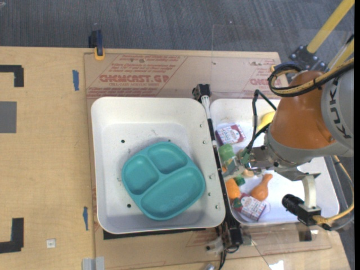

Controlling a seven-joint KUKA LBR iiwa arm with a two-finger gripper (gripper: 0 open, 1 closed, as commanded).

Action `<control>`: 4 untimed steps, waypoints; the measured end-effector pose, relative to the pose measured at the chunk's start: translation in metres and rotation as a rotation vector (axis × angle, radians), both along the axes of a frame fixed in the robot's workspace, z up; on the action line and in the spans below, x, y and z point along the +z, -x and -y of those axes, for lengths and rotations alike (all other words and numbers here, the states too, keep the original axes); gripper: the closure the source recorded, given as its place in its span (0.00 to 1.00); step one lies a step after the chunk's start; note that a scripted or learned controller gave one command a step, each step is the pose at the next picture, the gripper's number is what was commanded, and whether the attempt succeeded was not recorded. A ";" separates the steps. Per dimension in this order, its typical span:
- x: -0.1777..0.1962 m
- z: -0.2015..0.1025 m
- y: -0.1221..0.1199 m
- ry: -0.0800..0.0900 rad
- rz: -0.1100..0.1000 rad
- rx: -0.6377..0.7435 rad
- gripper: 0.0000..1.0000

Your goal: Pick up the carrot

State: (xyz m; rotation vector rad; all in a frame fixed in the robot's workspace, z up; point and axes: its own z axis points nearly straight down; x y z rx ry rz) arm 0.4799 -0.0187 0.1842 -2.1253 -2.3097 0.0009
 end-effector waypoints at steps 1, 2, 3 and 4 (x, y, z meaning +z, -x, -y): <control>0.000 0.000 0.000 0.000 0.000 0.000 0.00; -0.046 0.077 0.002 0.001 -0.005 -0.244 0.00; -0.094 0.078 -0.002 -0.003 0.007 -0.458 0.00; -0.094 0.105 -0.002 -0.004 0.005 -0.085 0.00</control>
